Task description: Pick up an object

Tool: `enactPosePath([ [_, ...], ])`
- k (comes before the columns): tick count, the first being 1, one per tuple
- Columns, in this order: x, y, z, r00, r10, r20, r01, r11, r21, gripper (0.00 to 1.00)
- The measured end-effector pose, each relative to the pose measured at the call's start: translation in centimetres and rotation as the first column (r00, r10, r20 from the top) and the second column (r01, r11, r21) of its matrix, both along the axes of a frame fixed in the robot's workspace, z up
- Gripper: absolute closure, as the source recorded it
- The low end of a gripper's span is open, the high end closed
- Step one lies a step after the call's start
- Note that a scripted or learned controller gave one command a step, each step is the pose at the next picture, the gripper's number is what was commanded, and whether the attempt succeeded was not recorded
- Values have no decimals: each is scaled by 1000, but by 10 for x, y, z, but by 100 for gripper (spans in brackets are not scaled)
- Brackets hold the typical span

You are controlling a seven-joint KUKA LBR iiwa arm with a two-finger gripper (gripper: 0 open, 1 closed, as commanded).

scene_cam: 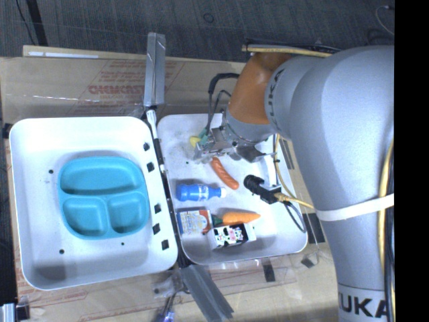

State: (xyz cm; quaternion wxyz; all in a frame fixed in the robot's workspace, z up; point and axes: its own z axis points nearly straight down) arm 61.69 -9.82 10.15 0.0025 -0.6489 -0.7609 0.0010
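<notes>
a grey kuka arm reaches in from the right over the right-hand bin (pixel 295 237), its gripper (pixel 209 147) low in the far part, just beside a small yellow object (pixel 195 140) and the upper end of a toy sausage (pixel 225 173); whether its fingers are spread or closed cannot be told from this angle. nearer the camera lie a blue bottle (pixel 198 192), a toy carrot (pixel 240 217), a small carton (pixel 193 221) and a black-and-white box (pixel 231 234). the left bin (pixel 27 180) holds a blue divided tray (pixel 104 194). a clean pick likely means centring on one item, approaching across its narrow side, and closing before lifting, well clear of neighbours.
</notes>
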Motion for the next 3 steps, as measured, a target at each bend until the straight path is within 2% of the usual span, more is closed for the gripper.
enactPosePath([
  [1,0,0,0,1000,0,0,0,1000,0,0],
  [2,-68,-55,4,1000,-4,2,4,1000,-1,0],
  [3,-72,-113,15,999,47,3,-47,999,-1,0],
])
